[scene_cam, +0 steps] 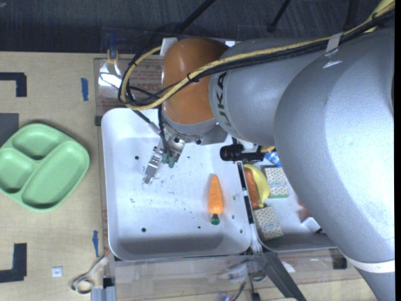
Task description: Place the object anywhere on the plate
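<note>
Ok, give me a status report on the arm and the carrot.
Gripper over left bin, nothing between fingers. Carrot lies apart, to its right. Green plate outside bin, bare.

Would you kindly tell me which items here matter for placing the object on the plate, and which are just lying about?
For the job:
pincer
carrot
green plate

Lying about:
banana
sponges
scissors

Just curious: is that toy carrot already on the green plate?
No. The carrot lies in the left white bin; the green plate sits outside it.
</note>
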